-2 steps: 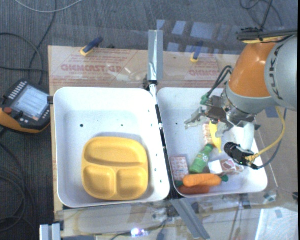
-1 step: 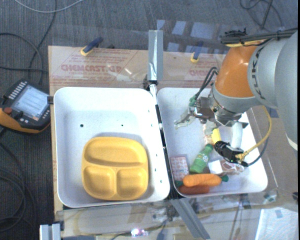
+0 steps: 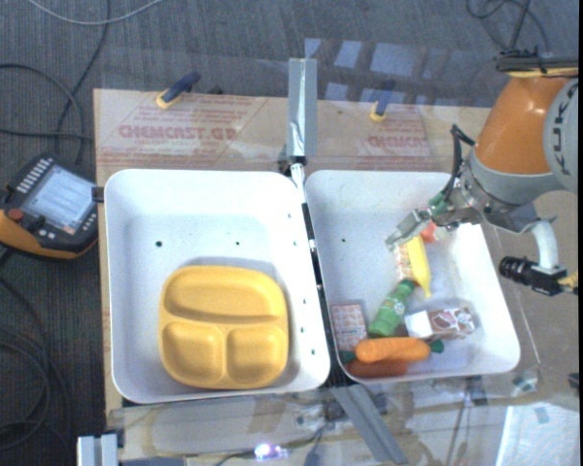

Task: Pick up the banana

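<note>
Nearest the camera, along the front wall of the right-hand shallow white plastic bin (image 3: 501, 357), lies a smooth orange toy carrot (image 3: 392, 349), its length running left to right. Just beside its left end is a small flat brown-and-red packet (image 3: 347, 325). A small green plastic bottle (image 3: 394, 307) leans at a slant above the carrot, and to the right of it sits a white wrapped packet with dark printing (image 3: 448, 320).

In the left-hand shallow white plastic bin (image 3: 136, 221), a yellow plastic tray with three compartments (image 3: 225, 323) rests towards the front.

Further back in the right bin, the short yellow banana (image 3: 419, 265) lies on the bin floor, its length running roughly front to back, its near end close to the top of the green bottle. The grey two-finger gripper (image 3: 420, 223) hangs right at the banana's far end, with a bit of red showing beside it. Whether the gripper is spread or closed cannot be told from here, and the banana is not seen gripped in it. Behind it the grey arm with its orange band (image 3: 520, 129) reaches in from the right.

Off to the left, on the dark carpet, sits an orange-and-grey handheld control pendant (image 3: 44, 207). Beyond the bins, a light brown board with red lettering (image 3: 175, 134) carries two small blue-and-yellow clamps (image 3: 178, 88) at its far edge
</note>
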Controlling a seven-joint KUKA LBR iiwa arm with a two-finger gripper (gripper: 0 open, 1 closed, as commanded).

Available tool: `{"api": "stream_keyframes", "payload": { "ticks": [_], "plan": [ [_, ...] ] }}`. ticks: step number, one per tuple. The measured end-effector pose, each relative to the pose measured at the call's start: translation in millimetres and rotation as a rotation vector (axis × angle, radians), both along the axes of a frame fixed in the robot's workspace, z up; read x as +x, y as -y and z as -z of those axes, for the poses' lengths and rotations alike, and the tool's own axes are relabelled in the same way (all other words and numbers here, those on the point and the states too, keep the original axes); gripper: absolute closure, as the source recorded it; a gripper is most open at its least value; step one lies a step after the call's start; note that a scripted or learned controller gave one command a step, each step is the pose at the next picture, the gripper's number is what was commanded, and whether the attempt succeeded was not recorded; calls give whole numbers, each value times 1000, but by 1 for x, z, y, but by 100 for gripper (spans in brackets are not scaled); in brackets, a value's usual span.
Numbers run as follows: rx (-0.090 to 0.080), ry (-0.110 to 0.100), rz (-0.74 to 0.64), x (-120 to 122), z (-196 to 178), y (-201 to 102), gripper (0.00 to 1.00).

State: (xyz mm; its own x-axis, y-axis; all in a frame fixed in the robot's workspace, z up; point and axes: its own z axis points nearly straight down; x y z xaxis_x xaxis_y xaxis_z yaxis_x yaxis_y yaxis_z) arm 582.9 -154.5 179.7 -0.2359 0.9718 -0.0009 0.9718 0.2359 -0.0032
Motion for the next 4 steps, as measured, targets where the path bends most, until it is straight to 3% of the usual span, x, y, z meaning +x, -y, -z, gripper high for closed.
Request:
{"api": "stream_keyframes", "payload": {
  "ticks": [1, 2, 3, 4],
  "plan": [
    [-1, 13, 89, 10, 90, 40, 0],
    [-2, 13, 90, 10, 82, 41, 100],
    [0, 10, 90, 10, 75, 41, 100],
    [-1, 1, 250, 85, -3, -63, 100]
  ]
}}
